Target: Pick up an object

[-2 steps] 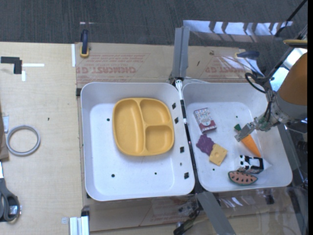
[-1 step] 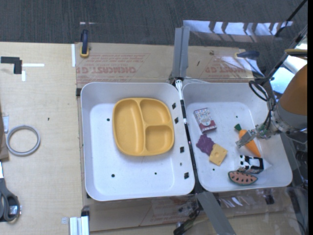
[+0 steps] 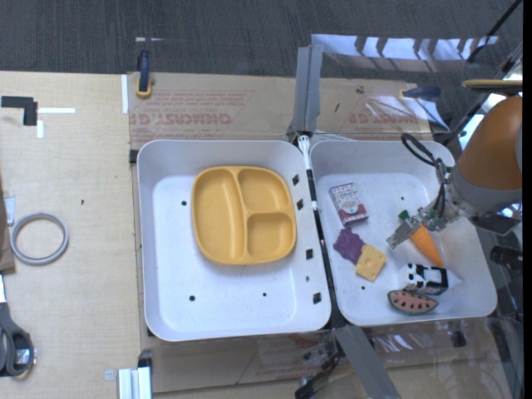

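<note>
You are seeing the yellow divided plate (image 3: pixel 244 215) lying in the left bin (image 3: pixel 158 306); the gripper (image 3: pixel 402 234), fingers narrow, is sitting over the carrot (image 3: pixel 426 244) near the right bin's (image 3: pixel 478 260) right edge.

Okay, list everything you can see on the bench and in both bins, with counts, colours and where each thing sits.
Bins: two, white, side by side.
Divided plate: one, yellow, left bin.
Small carton: one, red and white, right bin, upper left.
Grape bunch toy: one, purple, below the carton.
Cheese wedge: one, yellow, beside the grapes.
Carrot toy: one, orange, at the gripper.
Black-and-white toy: one, right bin, lower right.
Watermelon slice: one, red and green, front edge.
Tape ring: one, grey, bench far left.
Arm: one, grey and orange.
Gripper: one, over the right bin.
</note>
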